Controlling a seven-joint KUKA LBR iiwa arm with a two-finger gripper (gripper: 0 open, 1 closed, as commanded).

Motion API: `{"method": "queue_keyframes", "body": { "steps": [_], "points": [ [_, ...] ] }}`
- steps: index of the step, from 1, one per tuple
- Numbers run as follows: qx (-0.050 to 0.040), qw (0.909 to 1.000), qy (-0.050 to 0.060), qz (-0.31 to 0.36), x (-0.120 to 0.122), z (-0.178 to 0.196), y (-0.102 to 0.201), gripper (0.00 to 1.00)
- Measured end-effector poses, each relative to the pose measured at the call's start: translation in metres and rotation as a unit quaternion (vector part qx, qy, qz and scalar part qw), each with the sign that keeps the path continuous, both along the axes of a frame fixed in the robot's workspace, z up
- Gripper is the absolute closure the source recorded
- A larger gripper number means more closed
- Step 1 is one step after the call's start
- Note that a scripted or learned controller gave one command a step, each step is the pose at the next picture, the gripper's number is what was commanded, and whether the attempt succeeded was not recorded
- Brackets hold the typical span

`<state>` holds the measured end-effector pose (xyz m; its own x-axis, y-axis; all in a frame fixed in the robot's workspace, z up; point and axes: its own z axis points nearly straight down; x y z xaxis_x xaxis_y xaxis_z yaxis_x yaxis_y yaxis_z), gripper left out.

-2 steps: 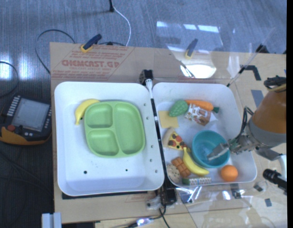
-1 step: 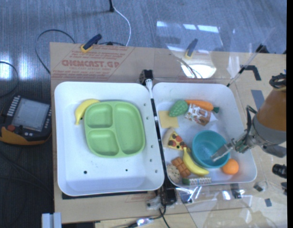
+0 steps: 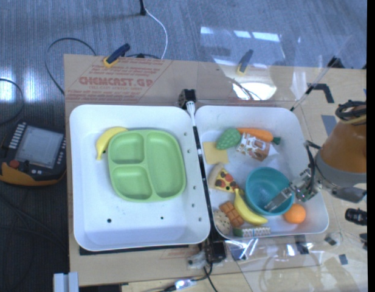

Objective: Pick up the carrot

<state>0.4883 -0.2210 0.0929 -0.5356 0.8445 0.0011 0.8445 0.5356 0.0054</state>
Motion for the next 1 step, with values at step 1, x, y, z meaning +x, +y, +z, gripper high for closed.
{"method": "queue_keyframes", "body": {
  "steps": [1],
  "points": [
    [-0.0033,0.9975,0.001,0.07,0.0119,0.0108,-0.0023,0.0]
  ]
}}
